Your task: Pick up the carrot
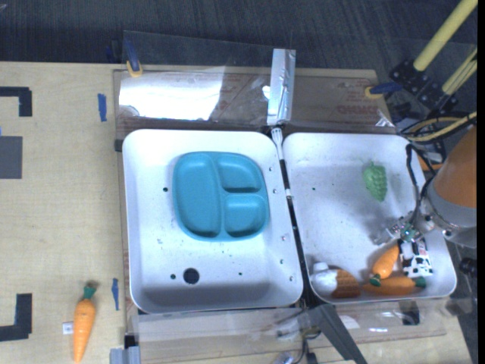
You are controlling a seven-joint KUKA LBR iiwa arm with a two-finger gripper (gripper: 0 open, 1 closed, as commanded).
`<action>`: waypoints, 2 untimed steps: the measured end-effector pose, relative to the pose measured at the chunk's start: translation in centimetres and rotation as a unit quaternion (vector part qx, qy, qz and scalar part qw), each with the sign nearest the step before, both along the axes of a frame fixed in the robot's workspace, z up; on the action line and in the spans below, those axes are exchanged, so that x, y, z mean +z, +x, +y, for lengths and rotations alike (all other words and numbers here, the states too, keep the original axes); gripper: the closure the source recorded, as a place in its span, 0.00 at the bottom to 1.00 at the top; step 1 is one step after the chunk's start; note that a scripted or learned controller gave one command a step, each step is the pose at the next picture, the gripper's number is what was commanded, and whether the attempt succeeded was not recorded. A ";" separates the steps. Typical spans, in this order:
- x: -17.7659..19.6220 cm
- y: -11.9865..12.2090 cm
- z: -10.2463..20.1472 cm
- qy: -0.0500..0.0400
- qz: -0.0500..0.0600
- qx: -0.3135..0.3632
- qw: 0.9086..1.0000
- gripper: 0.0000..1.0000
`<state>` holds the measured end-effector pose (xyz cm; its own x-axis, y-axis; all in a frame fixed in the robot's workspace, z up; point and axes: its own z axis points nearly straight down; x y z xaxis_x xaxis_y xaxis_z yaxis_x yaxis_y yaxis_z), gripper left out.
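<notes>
carrot (395, 284) lying crosswise, tip pointing left

Pale wooden bench under dark carpet floor

A dark grey carpeted floor (227, 6) fills the top of the frame. Below it, a light wood bench top (53, 203) spans the left side, marked with black square outlines (21, 101) at the far left and short blue tape strips (101, 106). A clear plastic panel (197, 89) with a metal bracket (282, 86) stands at upper centre. Yellow rods (447, 25) and black cables (428, 105) cross the upper right corner.
</notes>
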<state>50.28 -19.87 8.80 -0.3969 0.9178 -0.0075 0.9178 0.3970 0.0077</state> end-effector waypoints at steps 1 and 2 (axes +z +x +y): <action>0.0 1.6 -0.8 0.001 0.002 0.038 0.999 1.00; 0.0 1.0 1.7 -0.001 0.001 0.141 0.990 1.00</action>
